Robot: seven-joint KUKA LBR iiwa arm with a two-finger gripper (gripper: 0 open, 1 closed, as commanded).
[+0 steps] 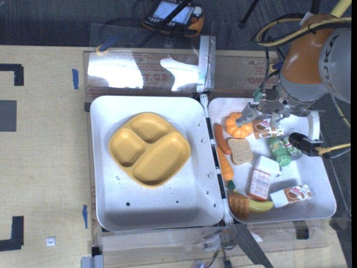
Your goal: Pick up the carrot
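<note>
Resting on wooden bench [39, 166]: two white bins [106, 205]; dark floor behind.

Divided plate [149, 148] in left bin [106, 205]; carrot [225, 163] along right bin's [323, 197] left wall.

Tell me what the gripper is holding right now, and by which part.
Cannot be told: the gripper sits over the right bin, above the orange pumpkin. The carrot lies untouched along the bin's left wall.
</note>
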